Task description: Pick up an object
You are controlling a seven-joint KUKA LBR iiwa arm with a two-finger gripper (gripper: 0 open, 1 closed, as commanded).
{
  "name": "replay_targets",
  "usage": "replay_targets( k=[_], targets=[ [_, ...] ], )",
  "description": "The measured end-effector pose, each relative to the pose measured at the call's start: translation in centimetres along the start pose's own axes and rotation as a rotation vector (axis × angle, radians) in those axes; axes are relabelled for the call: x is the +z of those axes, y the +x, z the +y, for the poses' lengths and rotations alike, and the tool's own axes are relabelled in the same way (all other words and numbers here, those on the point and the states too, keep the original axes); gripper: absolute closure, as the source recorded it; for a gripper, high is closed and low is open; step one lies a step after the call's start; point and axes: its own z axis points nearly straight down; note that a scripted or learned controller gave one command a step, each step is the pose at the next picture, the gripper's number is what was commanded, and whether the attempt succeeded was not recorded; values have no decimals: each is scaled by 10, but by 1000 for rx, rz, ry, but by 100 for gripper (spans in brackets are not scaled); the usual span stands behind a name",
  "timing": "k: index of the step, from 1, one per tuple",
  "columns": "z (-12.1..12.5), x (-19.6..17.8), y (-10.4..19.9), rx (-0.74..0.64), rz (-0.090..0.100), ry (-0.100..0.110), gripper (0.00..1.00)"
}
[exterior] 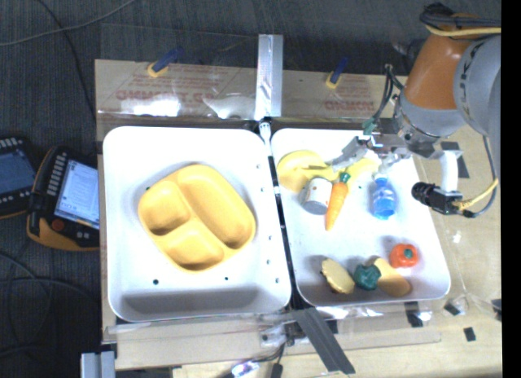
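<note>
A divided plate lies in the left bin; a carrot and bottle in the right bin.

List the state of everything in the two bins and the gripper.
Yellow divided plate: upright, in left bin.
Carrot: lying in right bin.
Blue bottle: lying flat.
Tomato: resting near bin edge.
Gripper: low over the right bin's far end.

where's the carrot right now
The carrot lies in the right bin, upper middle, tip toward the camera, between the small can on its left and the blue bottle on its right.
</note>
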Motion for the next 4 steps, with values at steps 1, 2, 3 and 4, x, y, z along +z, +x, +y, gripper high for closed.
replay_targets(
  k=[1, 2, 3, 4],
  targets=[
    [0, 94, 17, 14, -1, -1, 0],
    [2, 54, 35, -47, 0, -1, 0],
    [-80, 97, 4, -4, -3, -12, 0],
    [-78, 87, 4, -5, -2, -16, 100]
  ],
)
